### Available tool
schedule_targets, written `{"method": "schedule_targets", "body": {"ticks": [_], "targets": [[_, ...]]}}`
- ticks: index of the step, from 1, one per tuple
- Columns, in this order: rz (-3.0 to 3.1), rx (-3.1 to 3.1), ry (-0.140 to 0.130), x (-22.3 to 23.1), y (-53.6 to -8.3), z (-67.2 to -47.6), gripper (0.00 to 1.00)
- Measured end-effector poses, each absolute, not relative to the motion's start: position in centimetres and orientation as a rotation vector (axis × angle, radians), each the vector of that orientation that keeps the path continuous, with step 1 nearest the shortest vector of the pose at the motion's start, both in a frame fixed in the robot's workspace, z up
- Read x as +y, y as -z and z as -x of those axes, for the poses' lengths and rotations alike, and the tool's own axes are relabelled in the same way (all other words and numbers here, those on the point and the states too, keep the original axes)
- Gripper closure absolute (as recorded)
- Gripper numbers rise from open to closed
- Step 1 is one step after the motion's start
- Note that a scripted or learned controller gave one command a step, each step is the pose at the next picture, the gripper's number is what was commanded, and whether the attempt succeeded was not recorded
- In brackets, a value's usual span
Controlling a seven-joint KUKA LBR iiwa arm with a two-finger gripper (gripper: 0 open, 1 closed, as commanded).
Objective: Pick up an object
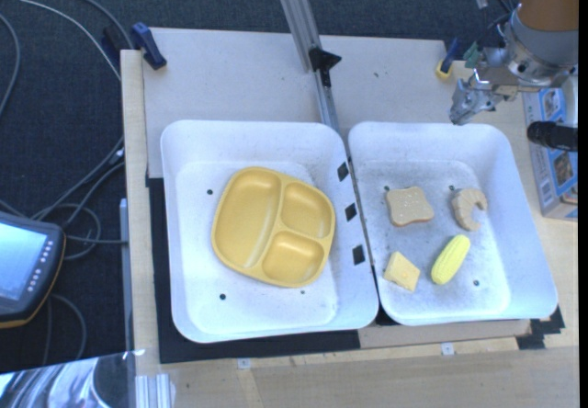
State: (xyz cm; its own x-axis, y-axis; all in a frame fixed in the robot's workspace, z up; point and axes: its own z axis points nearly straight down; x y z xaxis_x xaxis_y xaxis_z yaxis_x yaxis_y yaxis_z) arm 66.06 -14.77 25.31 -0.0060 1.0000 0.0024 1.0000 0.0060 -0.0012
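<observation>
In the right bin [514,158] lie a slice of toast [409,206], a bitten tan cookie [468,208], a yellow corn cob [450,259] and a yellow cheese wedge [401,271]. My gripper [466,108] hangs at the upper right, above the bin's far rim and well clear of the food. Nothing shows between its fingers. The orange band of the arm sits above it at the frame's top right.
The left bin [184,149] holds a yellow divided plate [273,226]. A slanted metal rail [299,2] runs down to the gap between the bins. A blue clamp [147,43] sits at the bench's back left, a printed box [556,153] at the right edge.
</observation>
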Motion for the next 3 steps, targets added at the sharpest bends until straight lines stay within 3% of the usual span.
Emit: {"method": "schedule_targets", "body": {"ticks": [1, 3], "targets": [[2.211, -2.226, 0.002, -8.9, -25.8, -64.4, 1.00], [2.211, -2.224, -0.002, 1.9, -24.9, -58.4, 1.00]]}}
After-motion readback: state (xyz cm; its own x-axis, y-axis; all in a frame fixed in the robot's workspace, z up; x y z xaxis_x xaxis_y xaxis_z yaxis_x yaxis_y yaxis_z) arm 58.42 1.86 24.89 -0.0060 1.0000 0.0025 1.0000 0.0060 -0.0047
